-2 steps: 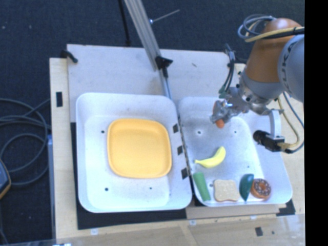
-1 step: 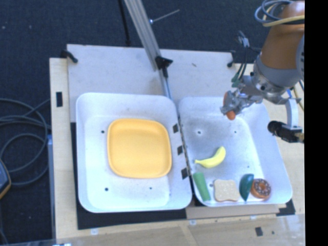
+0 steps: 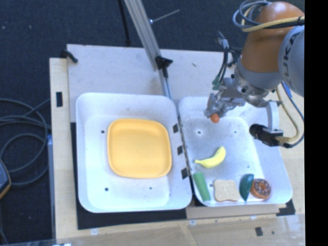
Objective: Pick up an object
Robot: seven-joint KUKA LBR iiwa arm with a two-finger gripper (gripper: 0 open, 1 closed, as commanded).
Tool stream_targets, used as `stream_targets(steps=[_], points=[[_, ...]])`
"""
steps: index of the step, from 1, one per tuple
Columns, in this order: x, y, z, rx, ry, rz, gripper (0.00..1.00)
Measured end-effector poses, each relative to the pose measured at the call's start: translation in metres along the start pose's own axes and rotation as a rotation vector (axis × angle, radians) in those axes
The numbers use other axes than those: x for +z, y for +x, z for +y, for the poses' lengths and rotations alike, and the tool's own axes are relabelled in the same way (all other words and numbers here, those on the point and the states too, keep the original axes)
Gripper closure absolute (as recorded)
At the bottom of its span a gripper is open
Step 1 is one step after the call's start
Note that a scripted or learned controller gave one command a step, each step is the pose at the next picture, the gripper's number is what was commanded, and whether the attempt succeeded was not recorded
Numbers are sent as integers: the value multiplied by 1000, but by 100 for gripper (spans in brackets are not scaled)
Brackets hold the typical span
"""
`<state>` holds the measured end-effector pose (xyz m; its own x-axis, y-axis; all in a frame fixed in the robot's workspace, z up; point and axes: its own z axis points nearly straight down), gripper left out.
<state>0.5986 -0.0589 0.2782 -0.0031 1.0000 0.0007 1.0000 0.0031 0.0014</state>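
Tool (image 3: 217, 111) hangs over the right bin's (image 3: 266, 152) far-left corner; a small orange object (image 3: 215, 118) sits at its tip, possibly gripped, but the opening cannot be judged. Right bin: one banana (image 3: 212, 158), green stick (image 3: 201, 185), toast (image 3: 225, 190), green piece (image 3: 246, 185), donut (image 3: 261, 188). Left bin (image 3: 92, 111): one yellow plate (image 3: 139, 147).

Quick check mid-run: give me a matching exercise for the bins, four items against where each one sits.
Items:
1. yellow plate
2. banana
3. toast slice
4. donut

Places:
A. middle of the right bin
B. near right corner of the right bin
C. left bin
D. near edge of the right bin, between two green items

Pairs: 1-C, 2-A, 3-D, 4-B
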Motion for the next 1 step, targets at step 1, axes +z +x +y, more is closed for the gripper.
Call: stream_targets(steps=[1], points=[[9, 58, -8, -1, 1, 0, 100]])
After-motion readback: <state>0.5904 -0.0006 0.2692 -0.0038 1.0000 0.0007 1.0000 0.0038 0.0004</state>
